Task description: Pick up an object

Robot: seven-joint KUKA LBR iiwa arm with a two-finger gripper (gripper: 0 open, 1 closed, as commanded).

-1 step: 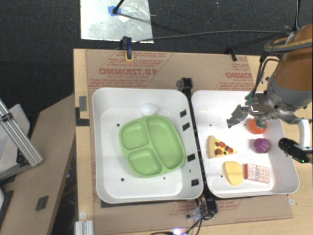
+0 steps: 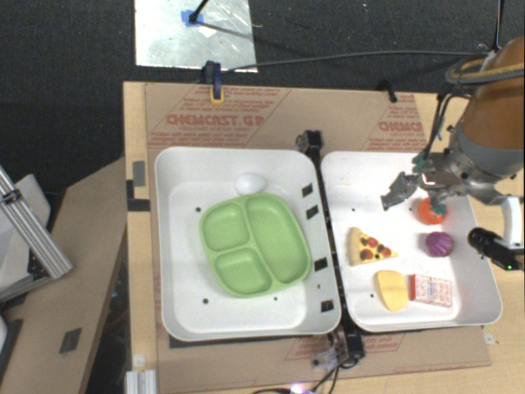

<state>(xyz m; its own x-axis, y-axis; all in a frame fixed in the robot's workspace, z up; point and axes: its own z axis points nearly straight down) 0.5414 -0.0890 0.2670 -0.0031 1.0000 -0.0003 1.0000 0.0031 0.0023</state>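
While no item is yet lifted, the entry stands at the approach step.

Camera view. Left bin [image 2: 176, 220]: one green divided tray [image 2: 254, 245]; one pale egg-like piece [image 2: 250, 184] just beyond it. Right bin [image 2: 361, 179]: orange round object [image 2: 431, 212], far right; purple round object [image 2: 439, 244], just nearer; pizza slice [image 2: 369, 247], centre; yellow wedge [image 2: 392, 290] and patterned packet [image 2: 431, 290], side by side at the near edge. Gripper [image 2: 414, 189]: hangs over the bin's far part, just left of the orange object; whether spread or pressed together cannot be told, and nothing is seen between its tips.

Next move, by judgement: centre over a chosen piece, likely the orange one, descend, close.
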